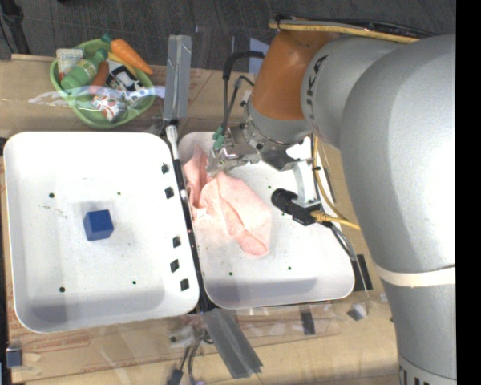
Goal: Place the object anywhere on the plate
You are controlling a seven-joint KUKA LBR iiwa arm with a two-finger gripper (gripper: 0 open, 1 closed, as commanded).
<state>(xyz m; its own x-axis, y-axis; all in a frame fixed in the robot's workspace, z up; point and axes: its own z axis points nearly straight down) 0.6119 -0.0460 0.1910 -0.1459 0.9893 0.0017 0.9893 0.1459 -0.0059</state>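
Observation:
A small blue cube (99, 224) sits on the floor of the left bin (32, 167), left of its middle. In the right bin (321, 271) a crumpled pink cloth-like item (231, 207) lies against the left wall and stretches toward the middle. My gripper (223, 157) hangs low over the far left corner of the right bin, at the upper edge of the pink item. The big grey arm with its orange band (284, 74) covers the right bin's far right part.
A green bowl (104, 115) of toy food and packets stands behind the left bin on the bench. A black cable fitting (293, 205) hangs from the arm over the right bin. A divider with black clips (179, 215) separates the bins.

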